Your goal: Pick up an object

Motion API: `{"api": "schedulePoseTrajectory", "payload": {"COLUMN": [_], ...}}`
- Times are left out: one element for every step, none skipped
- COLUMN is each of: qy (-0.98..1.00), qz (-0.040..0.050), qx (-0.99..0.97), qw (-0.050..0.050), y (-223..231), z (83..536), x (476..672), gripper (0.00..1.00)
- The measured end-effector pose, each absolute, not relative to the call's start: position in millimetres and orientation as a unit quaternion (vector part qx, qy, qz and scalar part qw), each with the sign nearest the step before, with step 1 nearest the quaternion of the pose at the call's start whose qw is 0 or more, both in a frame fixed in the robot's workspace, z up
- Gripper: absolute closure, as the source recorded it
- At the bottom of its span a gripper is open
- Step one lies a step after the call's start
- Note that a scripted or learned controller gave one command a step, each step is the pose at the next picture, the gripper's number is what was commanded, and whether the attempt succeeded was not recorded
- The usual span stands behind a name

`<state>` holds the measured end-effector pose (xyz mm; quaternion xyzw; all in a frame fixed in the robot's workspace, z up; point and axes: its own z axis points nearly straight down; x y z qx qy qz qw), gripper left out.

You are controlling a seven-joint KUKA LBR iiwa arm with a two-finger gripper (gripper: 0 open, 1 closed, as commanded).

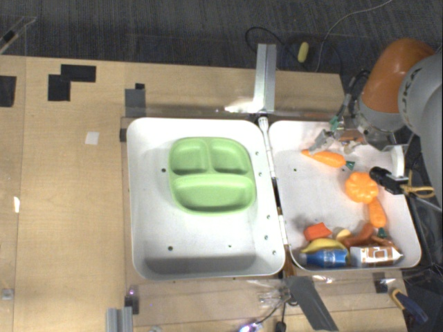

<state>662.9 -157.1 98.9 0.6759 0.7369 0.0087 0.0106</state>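
My gripper (336, 144) hangs over the far part of the right bin (297, 199), its fingers spread open and nothing between them. Just below its fingertips lies an orange carrot (327, 159), slanting to the right. A round orange fruit (361, 187) sits nearer the bin's right side, with a smaller orange piece (377, 215) below it. Along the near wall lie a red piece (317, 230), a yellow banana (325, 245), a blue can (327, 258), a brown sausage (363, 234) and a white carton (378, 256).
A green divided plate (211, 173) rests in the left bin (149, 206). A metal post (266, 78) stands behind the wall between the bins. Dark cables run behind the bench and along the right side.
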Motion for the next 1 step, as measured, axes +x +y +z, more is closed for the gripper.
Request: {"api": "schedulePoseTrajectory", "payload": {"qy": [0.738], "qz": [0.0093], "qx": [0.675], "qw": [0.011], "y": [-155.9], "z": [109.2], "x": [663.8], "gripper": [1.0]}}
